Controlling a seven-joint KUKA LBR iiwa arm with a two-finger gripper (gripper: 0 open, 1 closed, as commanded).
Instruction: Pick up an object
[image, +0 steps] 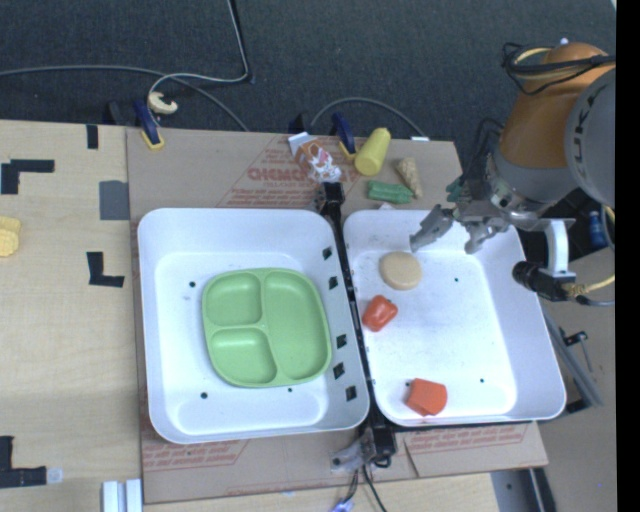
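Poised over the right-hand shallow white bin (500, 340), toward its twelve o'clock edge: two-finger gripper (444, 241), spread wide and tilted down, with nothing between the fingers. Probably kept open like this so as to straddle a target on the way down, not to carry anything.

Closest candidate, at about eight o'clock from the gripper and just beside one fingertip: tan round puck-shaped piece (401, 270), lying flat on the bin floor and apart from the fingers. Likely awkward for a side pinch, being low and flat; calls for a shift toward eight o'clock before any closing.

At seven o'clock from the puck, near the divider wall: red-orange pepper-shaped toy (379, 313), taller and probably easier to pinch. Well apart, at the bin's six o'clock edge: orange-red blocky piece (427, 397). All three loose and spaced out, so little risk of catching two at once.

In the left-hand shallow white bin (170, 300), at nine o'clock from everything above: green three-compartment plastic plate (267, 327), lying flat.

Outside the bins at twelve o'clock, on the cardboard: yellow plastic cylinder (372, 150), green flat piece (388, 191) and tan cone-shaped piece (408, 175), seemingly spilled or set aside.

Pick not yet made; judged at the approach stage.
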